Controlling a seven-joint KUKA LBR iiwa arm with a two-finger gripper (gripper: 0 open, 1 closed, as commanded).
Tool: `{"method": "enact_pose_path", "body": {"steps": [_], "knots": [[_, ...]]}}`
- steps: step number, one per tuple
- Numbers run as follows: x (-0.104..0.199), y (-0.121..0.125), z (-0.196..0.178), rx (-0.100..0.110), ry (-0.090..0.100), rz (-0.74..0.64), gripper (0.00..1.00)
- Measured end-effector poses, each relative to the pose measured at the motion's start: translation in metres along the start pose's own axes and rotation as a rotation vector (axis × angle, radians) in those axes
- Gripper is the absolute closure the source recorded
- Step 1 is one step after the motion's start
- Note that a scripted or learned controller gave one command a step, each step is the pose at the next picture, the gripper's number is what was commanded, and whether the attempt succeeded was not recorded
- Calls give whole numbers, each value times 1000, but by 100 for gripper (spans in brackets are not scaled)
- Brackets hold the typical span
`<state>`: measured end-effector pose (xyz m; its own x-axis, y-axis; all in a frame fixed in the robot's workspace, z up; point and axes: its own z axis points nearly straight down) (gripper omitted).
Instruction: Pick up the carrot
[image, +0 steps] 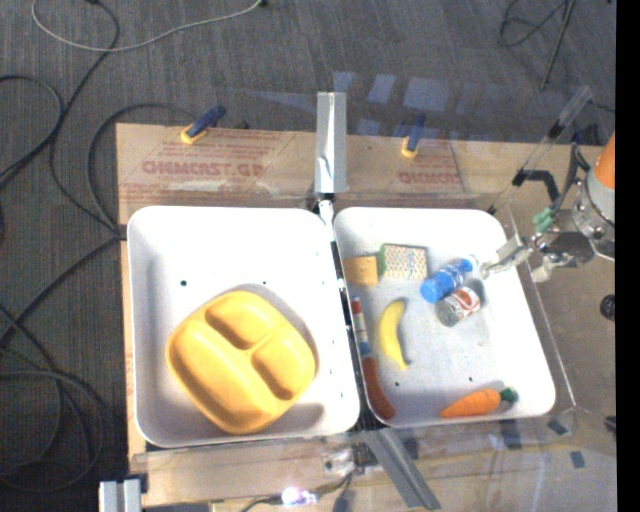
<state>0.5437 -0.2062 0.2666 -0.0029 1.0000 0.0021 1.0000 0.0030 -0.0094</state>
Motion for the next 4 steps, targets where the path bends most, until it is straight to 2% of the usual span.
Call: {"method": "enact_pose_path", "body": {"steps": [1, 2, 3, 4], "knots": [[-17, -60, -1, -1, -1, -176, 0], [-16, -60, 88, -1, 1, -416, 0], [5, -57, 181, -8, -5, -696, 0], [-16, -59, 70, -4, -1, -1016, 0]]}}
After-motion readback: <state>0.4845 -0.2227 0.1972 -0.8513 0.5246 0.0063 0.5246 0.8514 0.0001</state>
